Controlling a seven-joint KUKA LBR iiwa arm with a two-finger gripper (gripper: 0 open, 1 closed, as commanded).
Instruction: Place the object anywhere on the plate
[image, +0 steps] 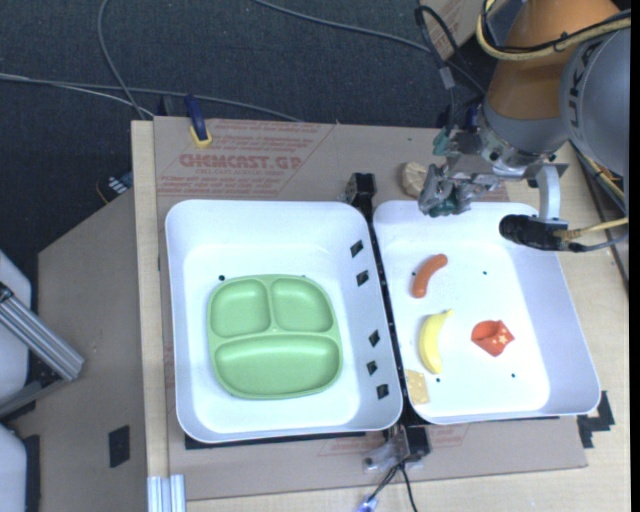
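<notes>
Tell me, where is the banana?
The banana lies in the right bin, near its left wall, just below the sausage and left of the red pepper.

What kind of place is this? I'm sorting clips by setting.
Most likely a robotics lab bench, not a kitchen: a grey and orange arm over two white bins, toy food such as a banana, a green plate, loose cables on the floor.
</notes>
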